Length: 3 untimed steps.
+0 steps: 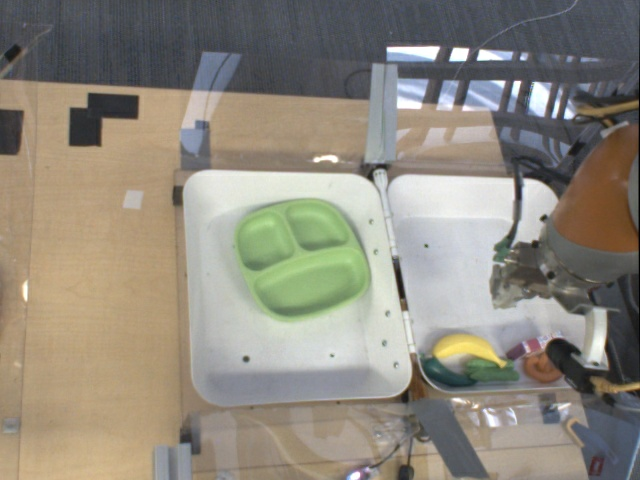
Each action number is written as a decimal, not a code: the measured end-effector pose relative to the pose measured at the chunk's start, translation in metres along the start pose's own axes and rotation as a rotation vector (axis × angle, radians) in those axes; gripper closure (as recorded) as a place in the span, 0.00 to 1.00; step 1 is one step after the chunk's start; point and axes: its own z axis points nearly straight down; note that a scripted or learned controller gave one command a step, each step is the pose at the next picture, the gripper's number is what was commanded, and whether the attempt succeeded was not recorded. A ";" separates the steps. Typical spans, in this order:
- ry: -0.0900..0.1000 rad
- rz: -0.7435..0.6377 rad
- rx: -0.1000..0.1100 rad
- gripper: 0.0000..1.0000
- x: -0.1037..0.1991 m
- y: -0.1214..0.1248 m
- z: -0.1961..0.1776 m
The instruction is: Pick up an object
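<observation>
Gripper (515, 283) over right bin (450, 218), toward its right side, nothing visibly between the fingers; how far open, impossible to tell. Yellow banana (465, 347) below and left of gripper, apart from it, at bin's near edge, touching green vegetable (470, 371); brown piece (541, 366) just right

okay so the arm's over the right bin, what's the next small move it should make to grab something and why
Probably shift the gripper toward the bin's near edge and lower it over the yellow banana. The gripper hangs above bare floor of the right bin, while the toys lie clustered along that near edge. The banana sits on top, so it looks easiest to reach.
</observation>
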 end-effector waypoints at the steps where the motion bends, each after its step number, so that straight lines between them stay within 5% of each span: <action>1: -0.001 0.142 -0.001 1.00 0.000 -0.001 -0.014; 2: -0.001 0.142 -0.001 0.00 0.000 -0.001 -0.014; 3: 0.000 0.048 0.001 0.00 0.012 -0.002 0.014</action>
